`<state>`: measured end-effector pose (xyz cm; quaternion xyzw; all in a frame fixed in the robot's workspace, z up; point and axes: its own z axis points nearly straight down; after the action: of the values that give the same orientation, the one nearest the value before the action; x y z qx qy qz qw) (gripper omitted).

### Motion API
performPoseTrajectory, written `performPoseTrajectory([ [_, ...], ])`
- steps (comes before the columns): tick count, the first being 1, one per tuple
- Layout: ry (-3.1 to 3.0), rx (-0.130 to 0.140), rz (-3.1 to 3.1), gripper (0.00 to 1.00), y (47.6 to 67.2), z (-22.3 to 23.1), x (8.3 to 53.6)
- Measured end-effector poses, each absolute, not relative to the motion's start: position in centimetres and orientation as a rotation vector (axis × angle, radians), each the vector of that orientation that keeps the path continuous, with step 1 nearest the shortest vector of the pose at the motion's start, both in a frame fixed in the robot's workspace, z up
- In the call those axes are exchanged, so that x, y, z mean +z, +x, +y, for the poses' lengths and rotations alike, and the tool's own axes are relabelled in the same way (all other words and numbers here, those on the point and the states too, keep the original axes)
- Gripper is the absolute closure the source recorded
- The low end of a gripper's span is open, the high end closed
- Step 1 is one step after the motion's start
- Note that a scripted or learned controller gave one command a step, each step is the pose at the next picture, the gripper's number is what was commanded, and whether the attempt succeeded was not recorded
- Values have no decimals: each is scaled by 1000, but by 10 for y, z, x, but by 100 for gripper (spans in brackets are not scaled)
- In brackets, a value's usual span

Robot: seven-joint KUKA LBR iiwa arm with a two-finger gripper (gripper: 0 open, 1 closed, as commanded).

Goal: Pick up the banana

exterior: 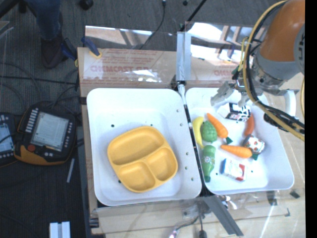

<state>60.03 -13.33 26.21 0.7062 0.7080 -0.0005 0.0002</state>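
Lying in the right shallow white plastic bin (pixel 277 182), against its left wall: small yellow curved plastic banana (pixel 197 129), smooth and glossy, long axis running roughly top to bottom of the view, parallel to the divider between the bins, upper tip toward the far edge, lower end toward the near edge, bulge facing left. Touching or just beside its right flank: rounded green bumpy toy vegetable (pixel 208 132).

Listed further in the same bin: slim orange tapered toy carrot (pixel 217 125), angled from upper left to lower right; second orange carrot (pixel 237 150), lying nearly crosswise; reddish-orange elongated chilli-shaped piece (pixel 248 125), near upright in the view; dark green oblong toy vegetable (pixel 208 161), below the banana; small red-and-white flat carton (pixel 233 169); round white piece with red and green markings (pixel 254 144); small black-and-white printed packet (pixel 238 112).

Resting in the left shallow white plastic bin (pixel 99 133): yellow three-compartment plastic tray (pixel 142 158), matte, rounded corners, turned at a slant.

Hanging over the far part of the right bin: grey two-finger gripper (pixel 227 93) on the grey arm with orange band (pixel 285 29), cable-wrapped, well apart from the banana. Degree of opening of the gripper: cannot tell; nothing seen held.
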Motion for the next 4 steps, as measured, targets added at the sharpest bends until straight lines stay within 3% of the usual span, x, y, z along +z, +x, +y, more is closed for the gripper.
performPoseTrajectory([
  [1, 2338, -7, 2097, 0, 625, -170, 125],
  [2, 2310, 7, 2106, 0, 618, -165, 93],
  [3, 2297, 5, 2107, 0, 617, -152, 93],
  [4, 2295, 6, 2107, 100, 618, -151, 103],
])
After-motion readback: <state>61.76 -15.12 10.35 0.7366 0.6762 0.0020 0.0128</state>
